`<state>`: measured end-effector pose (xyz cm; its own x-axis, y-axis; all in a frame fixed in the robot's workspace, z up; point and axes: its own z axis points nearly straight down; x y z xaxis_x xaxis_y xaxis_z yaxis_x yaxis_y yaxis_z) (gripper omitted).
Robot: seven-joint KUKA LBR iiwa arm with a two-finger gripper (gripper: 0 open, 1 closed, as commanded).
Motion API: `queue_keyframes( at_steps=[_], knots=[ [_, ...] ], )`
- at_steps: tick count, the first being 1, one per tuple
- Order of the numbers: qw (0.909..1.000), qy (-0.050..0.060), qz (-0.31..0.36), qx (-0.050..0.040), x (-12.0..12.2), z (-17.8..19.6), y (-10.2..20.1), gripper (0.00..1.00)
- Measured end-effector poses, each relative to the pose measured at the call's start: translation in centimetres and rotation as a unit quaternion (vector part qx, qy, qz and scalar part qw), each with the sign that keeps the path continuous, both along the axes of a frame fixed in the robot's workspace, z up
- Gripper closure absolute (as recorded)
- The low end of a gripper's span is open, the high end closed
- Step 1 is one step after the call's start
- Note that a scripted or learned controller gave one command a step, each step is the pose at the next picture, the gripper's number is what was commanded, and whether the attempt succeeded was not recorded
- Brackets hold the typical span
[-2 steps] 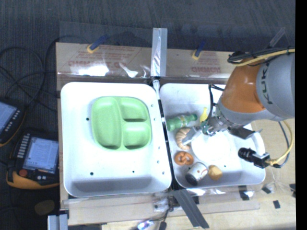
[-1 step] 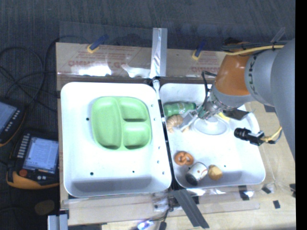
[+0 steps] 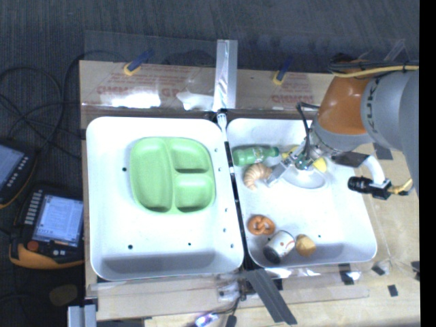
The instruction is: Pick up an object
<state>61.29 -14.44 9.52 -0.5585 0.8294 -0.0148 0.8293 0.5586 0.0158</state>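
From my feed, the left bin (image 3: 102, 203) holds a green divided tray (image 3: 172, 174), lying flat toward the bin's far half. Just across the divider, the right bin (image 3: 354, 230) carries the loose items. Along its far-left part lies a green bottle (image 3: 251, 156) on its side, with a croissant (image 3: 256, 174) touching or just beside it on the near side. Nearer to me sit a small pretzel-like pastry (image 3: 259, 224), then a metal can (image 3: 279, 245) tipped on its side, and a small tan lump (image 3: 305, 245) just beside the can. The pincer (image 3: 301, 161) is down in the far middle of the right bin, right of the bottle and croissant, over a white rounded object (image 3: 305, 178) with something yellow (image 3: 319, 162) close by. I cannot tell whether the pincer is parted or closed, and I see nothing clearly between it. The arm (image 3: 361, 107) reaches in over the worktop (image 3: 395, 216) from the right.
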Motion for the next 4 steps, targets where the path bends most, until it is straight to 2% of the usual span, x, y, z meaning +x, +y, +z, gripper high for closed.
queue_keyframes(
  at_steps=[1, 2, 3, 4],
  knots=[
    [0.9949, 0.012, -0.100, 0.0093, 3.3, 0.0, -2.7, 0.00],
    [0.9949, 0.012, -0.100, 0.0091, 3.2, 0.0, -2.7, 0.00],
    [0.9788, 0.026, -0.203, 0.0035, 5.2, 0.0, -1.5, 0.00],
    [0.9945, 0.026, -0.101, 0.0013, 4.8, 1.0, -0.9, 0.00]
  ],
)
